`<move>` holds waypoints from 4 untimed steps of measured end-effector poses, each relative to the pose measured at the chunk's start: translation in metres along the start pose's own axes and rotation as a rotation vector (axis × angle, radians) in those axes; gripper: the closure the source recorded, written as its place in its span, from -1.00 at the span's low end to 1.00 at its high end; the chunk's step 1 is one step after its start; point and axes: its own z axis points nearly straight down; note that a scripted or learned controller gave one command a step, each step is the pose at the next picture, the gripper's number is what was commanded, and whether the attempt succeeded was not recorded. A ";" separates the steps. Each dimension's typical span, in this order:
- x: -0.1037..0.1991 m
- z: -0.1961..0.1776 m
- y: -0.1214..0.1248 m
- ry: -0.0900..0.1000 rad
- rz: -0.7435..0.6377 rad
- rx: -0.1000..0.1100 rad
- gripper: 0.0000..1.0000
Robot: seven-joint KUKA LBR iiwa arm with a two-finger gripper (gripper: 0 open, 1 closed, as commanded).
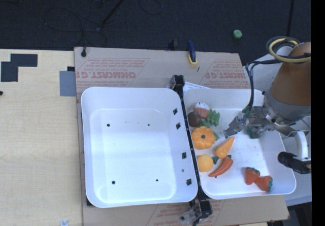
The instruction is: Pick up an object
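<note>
The grey two-finger gripper (237,127) hovers in the right white bin (277,189). Its jaws' state cannot be told. An orange plastic carrot (224,147) lies just below it

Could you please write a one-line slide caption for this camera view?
KUKA arm's pincer hovers over the right bin of toy produce, near a carrot and pumpkin, beside the left bin.

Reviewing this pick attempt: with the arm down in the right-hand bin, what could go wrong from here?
1. The toys are crowded: the pumpkin, carrot and red pepper lie touching or nearly so, and the gripper may nudge or catch a neighbour.
2. The gripper sits just above the carrot's tip; closing there could pinch only the end, and it may slip out.
</note>
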 end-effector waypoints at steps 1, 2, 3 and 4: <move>0.022 0.084 0.029 -0.011 0.006 -0.023 -1.00; 0.028 0.087 0.049 -0.015 0.011 -0.035 -1.00; 0.014 0.091 0.069 -0.012 0.005 -0.036 -1.00; 0.020 0.076 0.072 0.003 0.000 -0.036 1.00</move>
